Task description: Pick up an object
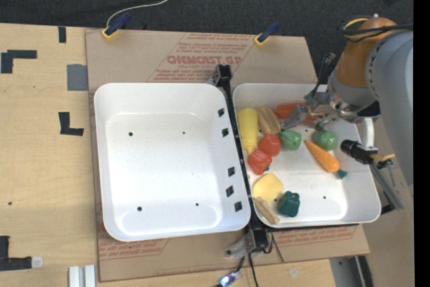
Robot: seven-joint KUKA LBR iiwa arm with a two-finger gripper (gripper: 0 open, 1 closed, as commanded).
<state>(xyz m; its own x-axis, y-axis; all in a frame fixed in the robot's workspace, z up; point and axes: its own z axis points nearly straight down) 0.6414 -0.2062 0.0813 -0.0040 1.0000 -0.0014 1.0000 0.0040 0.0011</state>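
In the camera view, the arm point(376, 64) reaches in from the right over the right bin point(356, 212). The gripper point(304, 115) is low above the toys; if its fingers are spread or pressed together, one cannot tell. Just beside it lie a green ball point(291, 140) and a red piece point(287, 109). A carrot point(323, 156), a yellow corn point(247, 128) and a tomato point(270, 144) lie near. The left bin point(107, 117) stands beside.

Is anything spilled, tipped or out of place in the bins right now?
Nothing stands out. The toy foods, among them the yellow corn cob, orange carrot and dark green pepper, all lie inside the right bin. The gripper hangs over that bin's far side.
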